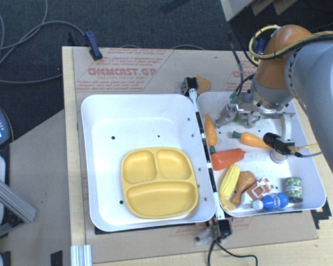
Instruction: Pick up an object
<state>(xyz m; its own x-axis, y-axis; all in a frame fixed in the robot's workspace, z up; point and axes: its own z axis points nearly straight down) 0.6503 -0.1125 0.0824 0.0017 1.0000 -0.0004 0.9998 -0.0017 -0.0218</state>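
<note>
Where the hand (231, 111) hovers, a carrot (253, 140) lies near.

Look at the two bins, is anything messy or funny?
Slightly. The toy food in the right bin lies jumbled: the corn and drumstick overlap. The yellow tray sits neatly in the left bin.

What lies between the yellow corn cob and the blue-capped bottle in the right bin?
In the camera view, a brown drumstick and a small red-and-white item lie between the corn cob and bottle.
</note>
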